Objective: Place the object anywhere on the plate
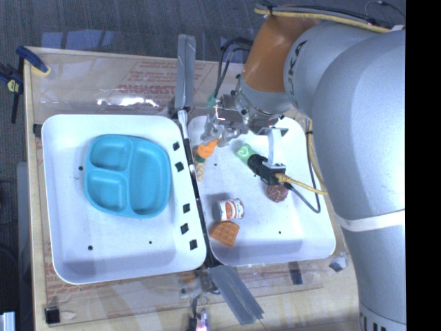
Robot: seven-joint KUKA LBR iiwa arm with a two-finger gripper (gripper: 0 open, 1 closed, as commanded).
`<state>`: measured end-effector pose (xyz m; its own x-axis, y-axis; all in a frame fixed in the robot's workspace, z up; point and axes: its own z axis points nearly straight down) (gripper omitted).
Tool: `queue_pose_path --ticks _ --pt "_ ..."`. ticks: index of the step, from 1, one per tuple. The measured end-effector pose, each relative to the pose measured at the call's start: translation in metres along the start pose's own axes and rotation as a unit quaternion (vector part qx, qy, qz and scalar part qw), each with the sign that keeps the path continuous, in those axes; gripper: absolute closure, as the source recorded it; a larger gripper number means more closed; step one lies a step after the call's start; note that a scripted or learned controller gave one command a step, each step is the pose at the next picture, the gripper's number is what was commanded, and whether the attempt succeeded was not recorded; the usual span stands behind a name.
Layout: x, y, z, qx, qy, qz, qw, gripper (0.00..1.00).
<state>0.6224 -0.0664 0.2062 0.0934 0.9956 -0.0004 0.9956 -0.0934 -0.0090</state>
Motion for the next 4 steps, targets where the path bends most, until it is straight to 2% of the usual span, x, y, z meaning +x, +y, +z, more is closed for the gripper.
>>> queue_pose_path --ticks 1,2,3,4 --pt "0.053 -0.041 0.018 -0.001 -0.002 -0.016 0.9999 1.0" --pt "0.055 -0.041 0.018 -0.001 -0.001 -0.017 0.9999 0.0" --pt "0.055 -0.04 0.012 0.003 -0.002 -0.018 0.9998 1.0" --pt "0.114 -0.05 0.018 0.0 -0.001 -0.057 0.9984 1.0"
